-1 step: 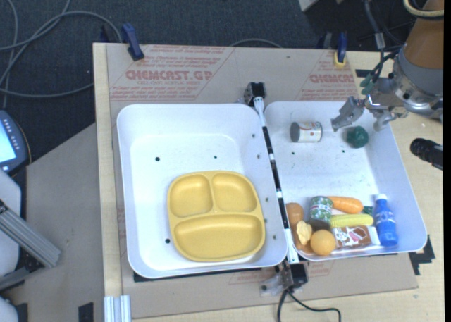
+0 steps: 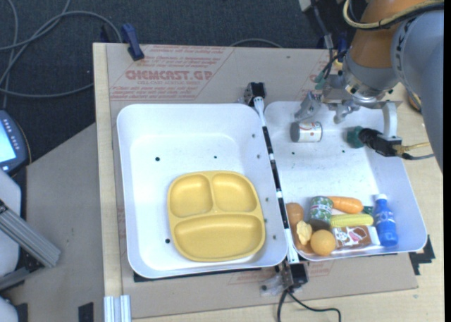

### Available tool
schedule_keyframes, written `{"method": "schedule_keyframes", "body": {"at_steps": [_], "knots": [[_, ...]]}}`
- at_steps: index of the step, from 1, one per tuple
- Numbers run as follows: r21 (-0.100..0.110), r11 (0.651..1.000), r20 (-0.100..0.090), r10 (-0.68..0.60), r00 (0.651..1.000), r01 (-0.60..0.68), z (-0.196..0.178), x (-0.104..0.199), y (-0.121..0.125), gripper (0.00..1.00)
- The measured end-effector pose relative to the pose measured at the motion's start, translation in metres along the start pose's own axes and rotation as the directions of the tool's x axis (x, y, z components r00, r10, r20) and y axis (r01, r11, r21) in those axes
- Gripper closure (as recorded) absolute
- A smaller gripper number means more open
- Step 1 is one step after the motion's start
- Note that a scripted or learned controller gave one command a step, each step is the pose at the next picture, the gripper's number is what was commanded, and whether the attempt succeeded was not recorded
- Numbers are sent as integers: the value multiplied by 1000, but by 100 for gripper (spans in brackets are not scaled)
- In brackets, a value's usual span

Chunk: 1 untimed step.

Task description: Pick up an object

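The gripper (image 2: 325, 113) hung low over the far end of the right bin (image 2: 331, 172). Its two fingers looked spread apart, with nothing between them. Just beside its left finger, on the bin floor, a small silver can (image 2: 307, 131) lay on its side, apart from everything else, and seemed the likeliest thing to pick.

The can would probably be light, stiff and smooth. Lying down, it could roll away if a finger nudged it off-centre. The safest hold looked to be across its round body at mid-length, with one finger on each side, closed gently so the can would not squirt out.

The other things crowded the near end of the same bin, well apart from the gripper:
- a carrot (image 2: 345, 205)
- a green-labelled tin (image 2: 320, 208)
- an orange (image 2: 323, 242)
- a blue bottle (image 2: 384, 220)

They were packed so tightly that fingers would struggle to get between them.

The left bin (image 2: 183, 137) held a yellow divided plate (image 2: 215, 215), which was broad and flat and offered little to pinch except its rim.
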<state>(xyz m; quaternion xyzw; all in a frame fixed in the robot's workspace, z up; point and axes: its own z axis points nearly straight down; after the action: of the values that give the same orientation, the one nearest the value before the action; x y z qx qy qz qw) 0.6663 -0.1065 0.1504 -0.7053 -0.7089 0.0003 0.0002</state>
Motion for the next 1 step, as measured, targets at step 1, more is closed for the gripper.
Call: {"method": "schedule_keyframes", "body": {"at_steps": [1], "knots": [[-5,1000,1,5,1000,-5,53,12,1,0]]}}
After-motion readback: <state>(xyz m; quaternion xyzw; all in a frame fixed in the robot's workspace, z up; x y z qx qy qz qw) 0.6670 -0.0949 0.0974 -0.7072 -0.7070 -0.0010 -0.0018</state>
